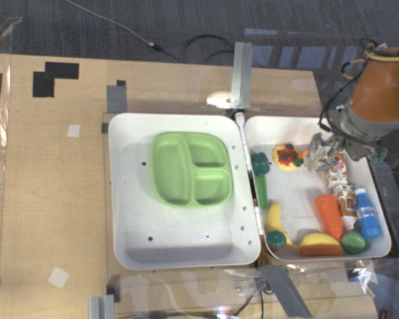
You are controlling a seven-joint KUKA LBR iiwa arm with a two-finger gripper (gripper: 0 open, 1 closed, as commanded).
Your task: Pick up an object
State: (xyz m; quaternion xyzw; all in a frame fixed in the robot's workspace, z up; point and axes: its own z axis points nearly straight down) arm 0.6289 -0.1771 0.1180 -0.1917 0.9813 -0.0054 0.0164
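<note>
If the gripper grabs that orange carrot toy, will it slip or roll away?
The carrot looks smooth and rounded, so it could probably slip in the gripper. It lies wedged between the packet and other toys near the right bin corner, so rolling seems unlikely. It looks like light plastic.

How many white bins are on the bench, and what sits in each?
2. The left bin holds a green divided plate. The right bin holds the toy food: an orange carrot, a blue bottle, a banana; the gripper hangs over its far side.
</note>
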